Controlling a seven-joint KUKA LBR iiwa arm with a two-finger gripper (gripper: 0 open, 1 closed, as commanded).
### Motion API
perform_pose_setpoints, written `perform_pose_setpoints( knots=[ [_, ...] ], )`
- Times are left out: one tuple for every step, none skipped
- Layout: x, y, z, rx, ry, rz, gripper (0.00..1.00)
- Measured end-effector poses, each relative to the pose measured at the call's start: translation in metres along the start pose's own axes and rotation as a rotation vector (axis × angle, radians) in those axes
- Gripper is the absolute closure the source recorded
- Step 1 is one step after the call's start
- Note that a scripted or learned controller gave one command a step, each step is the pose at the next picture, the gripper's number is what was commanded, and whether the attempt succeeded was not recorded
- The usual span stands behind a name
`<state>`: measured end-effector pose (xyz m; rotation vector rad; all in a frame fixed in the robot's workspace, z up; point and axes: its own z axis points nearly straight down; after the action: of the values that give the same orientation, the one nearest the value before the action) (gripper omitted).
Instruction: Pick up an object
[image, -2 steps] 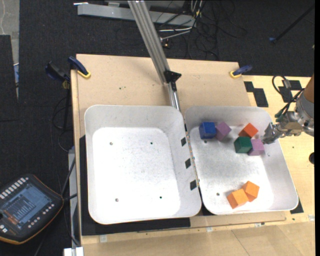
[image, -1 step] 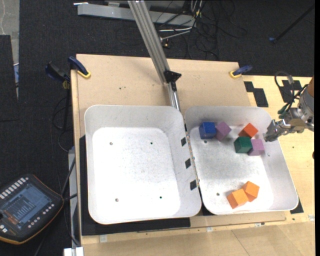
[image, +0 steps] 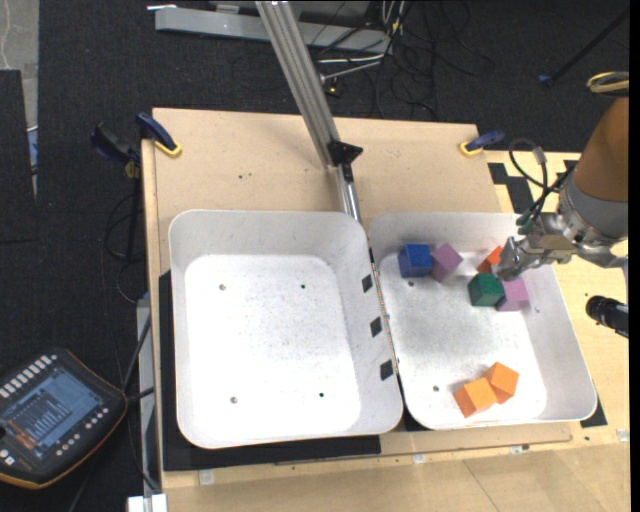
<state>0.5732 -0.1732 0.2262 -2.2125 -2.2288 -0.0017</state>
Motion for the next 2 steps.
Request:
perform_pose_setpoints(
  knots=[
    [0.049, -0.005, 0.008, 0.001, 0.000, 0.000, 1.00],
    [0.099, -0.014, 0.000, 0.000, 0.000, -0.001, 1.00]
  ],
)
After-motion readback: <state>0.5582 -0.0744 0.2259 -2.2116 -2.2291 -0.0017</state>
